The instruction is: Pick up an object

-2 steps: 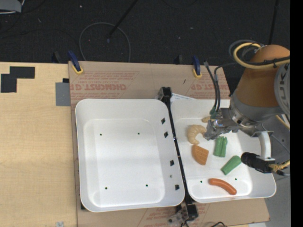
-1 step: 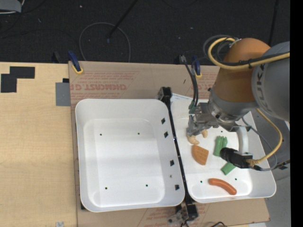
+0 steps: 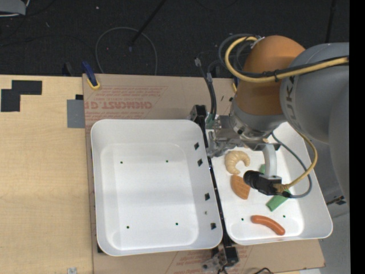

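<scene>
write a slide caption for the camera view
KUKA arm reaching over the right bin, which holds a croissant, orange wedge, green block and sausage.

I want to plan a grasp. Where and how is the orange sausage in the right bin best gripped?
Probably at the middle of the orange sausage, coming from above, fingers across its narrow width. It lies flat and apart from other items, near the front wall of the right bin.

Colours in the two white bins

Right bin: cream croissant, orange wedge, green block, red-orange sausage; left bin plain white with small dark dots.
</scene>
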`<move>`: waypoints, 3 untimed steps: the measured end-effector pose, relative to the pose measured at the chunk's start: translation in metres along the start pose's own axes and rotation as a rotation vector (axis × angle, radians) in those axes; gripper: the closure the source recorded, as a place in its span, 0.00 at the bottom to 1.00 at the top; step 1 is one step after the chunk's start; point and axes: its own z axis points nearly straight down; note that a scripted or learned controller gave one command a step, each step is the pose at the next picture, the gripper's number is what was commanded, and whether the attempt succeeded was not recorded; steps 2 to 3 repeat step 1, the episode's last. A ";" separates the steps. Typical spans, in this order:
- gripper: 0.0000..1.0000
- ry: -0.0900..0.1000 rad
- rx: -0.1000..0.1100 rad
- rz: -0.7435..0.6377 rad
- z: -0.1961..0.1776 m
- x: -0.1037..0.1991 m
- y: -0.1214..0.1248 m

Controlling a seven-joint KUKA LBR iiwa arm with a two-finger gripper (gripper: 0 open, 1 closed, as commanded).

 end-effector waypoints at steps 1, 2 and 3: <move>1.00 0.000 0.002 0.001 0.016 0.048 0.015; 1.00 0.000 0.002 0.001 0.016 0.048 0.015; 1.00 0.000 0.002 0.001 0.016 0.048 0.015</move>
